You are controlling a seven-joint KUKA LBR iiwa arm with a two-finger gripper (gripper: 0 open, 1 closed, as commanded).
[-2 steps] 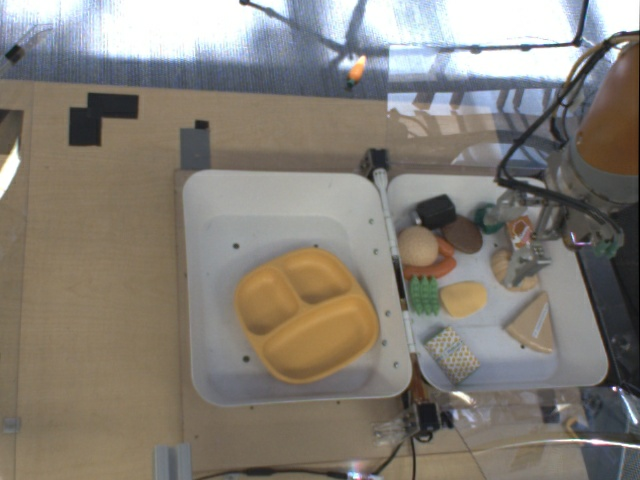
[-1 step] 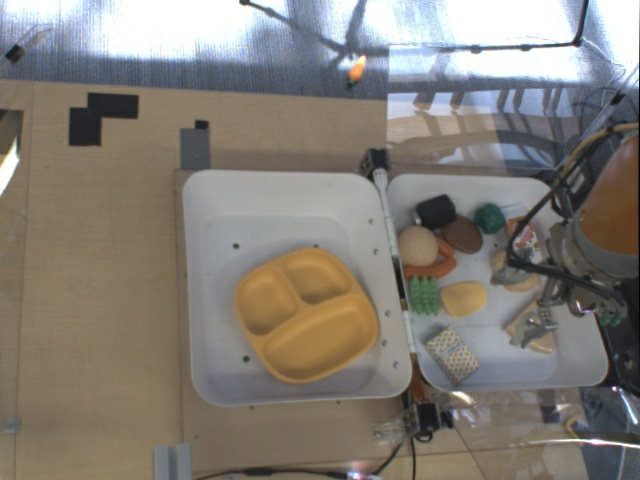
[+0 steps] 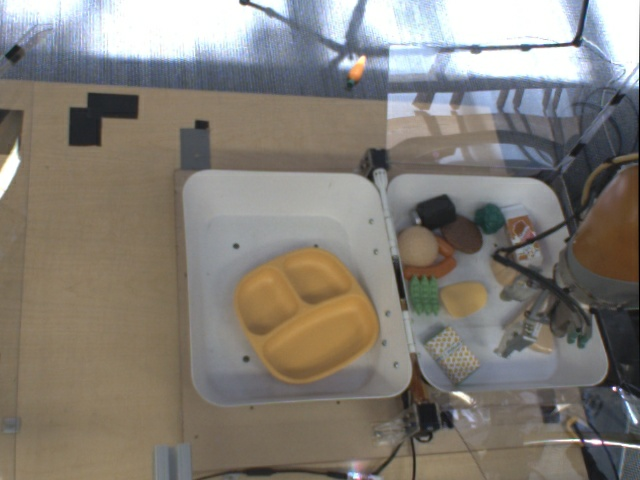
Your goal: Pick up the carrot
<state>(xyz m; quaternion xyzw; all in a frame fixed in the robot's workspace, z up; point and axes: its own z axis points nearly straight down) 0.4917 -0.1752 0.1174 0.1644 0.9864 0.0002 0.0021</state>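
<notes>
**Gripper low in right bin, carrot at the bin's left side**

Two white bins side by side on a tan bench. Left bin (image 3: 200, 268): a yellow divided plate (image 3: 306, 314), three compartments, lying a little askew.

Right bin (image 3: 580, 373): the carrot (image 3: 437, 265), orange, lies near the bin's left wall, tucked under a pale round potato-like piece (image 3: 418, 245) and touching it. A brown oval item (image 3: 462, 235) sits just right of that, with a black block (image 3: 436, 210) behind and a dark green piece (image 3: 489, 218) further right. Below the carrot: a green ridged item (image 3: 424, 295), a yellow lemon-like piece (image 3: 464, 299), and a speckled box (image 3: 452, 354). An orange-and-white carton (image 3: 521, 234) carries print too small to read.

Arm enters from the right; the gripper (image 3: 521, 340) sits over the bin's lower right area, well apart from the carrot. Fingers appear slightly spread, nothing between them.
</notes>
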